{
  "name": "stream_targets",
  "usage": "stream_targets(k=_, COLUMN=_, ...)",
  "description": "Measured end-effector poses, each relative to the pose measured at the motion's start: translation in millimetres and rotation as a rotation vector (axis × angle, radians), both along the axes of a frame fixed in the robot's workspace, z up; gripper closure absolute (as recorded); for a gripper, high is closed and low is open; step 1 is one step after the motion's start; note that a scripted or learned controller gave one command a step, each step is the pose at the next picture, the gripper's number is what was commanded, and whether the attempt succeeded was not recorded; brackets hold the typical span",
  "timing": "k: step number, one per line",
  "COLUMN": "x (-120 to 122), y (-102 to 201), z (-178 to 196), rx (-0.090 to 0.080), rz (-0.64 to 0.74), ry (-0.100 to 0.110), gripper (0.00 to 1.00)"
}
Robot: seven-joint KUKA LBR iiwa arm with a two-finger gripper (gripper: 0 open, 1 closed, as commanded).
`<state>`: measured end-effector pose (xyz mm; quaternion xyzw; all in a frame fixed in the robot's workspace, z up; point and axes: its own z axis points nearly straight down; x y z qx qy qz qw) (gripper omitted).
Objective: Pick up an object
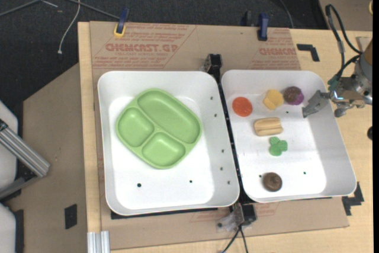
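Purple ball (pixel 292 95), just right of yellow piece (pixel 273 99) in right bin (pixel 331 145): likely light, rigid, round, slippery; pinch across middle. Gripper (pixel 323 101) beside it; grip state unclear.

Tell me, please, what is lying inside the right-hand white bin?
The right bin holds an orange round piece, yellow piece, purple piece, bun, green piece and brown doughnut.

Red print on the cardboard sheet (pixel 177 44) covering the desk reads roughly "GICNCAST. G.P" at eleven o'clock. A second, partly cut red print at one o'clock is too unclear to read.
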<state>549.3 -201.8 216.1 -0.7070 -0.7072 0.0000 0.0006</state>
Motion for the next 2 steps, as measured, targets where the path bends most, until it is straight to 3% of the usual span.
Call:
stream_targets(k=1, x=0.1, y=0.0, z=0.2, rx=0.000, rz=0.000, ry=0.000, gripper=0.00)
stream_targets(k=2, x=-7.2, y=0.8, z=-56.5, rx=0.000, rz=0.000, ry=0.001, gripper=0.00)
